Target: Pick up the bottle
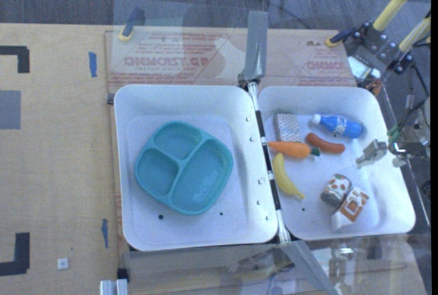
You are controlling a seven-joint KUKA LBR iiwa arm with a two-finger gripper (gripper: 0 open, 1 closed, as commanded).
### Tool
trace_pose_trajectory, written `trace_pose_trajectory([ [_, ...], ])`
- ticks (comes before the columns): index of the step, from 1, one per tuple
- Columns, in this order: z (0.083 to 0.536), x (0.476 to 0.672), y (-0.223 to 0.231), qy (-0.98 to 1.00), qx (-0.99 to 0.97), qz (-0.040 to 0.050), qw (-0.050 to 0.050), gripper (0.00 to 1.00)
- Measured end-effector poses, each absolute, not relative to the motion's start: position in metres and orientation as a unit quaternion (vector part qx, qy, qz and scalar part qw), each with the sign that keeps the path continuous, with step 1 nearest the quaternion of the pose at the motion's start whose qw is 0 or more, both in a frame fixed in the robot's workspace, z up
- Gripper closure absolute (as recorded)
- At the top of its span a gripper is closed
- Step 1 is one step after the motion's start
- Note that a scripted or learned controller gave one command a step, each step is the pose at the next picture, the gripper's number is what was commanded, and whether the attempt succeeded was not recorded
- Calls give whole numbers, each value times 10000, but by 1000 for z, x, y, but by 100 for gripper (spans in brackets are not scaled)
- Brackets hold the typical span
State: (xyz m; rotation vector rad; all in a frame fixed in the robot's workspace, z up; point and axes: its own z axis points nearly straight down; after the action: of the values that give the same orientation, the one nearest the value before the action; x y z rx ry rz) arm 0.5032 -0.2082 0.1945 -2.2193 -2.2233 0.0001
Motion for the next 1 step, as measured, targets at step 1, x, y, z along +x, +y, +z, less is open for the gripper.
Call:
trace_pose_trajectory([
  [1, 101, 580, -215, -7877, -6161, -5, -20, 0],
])
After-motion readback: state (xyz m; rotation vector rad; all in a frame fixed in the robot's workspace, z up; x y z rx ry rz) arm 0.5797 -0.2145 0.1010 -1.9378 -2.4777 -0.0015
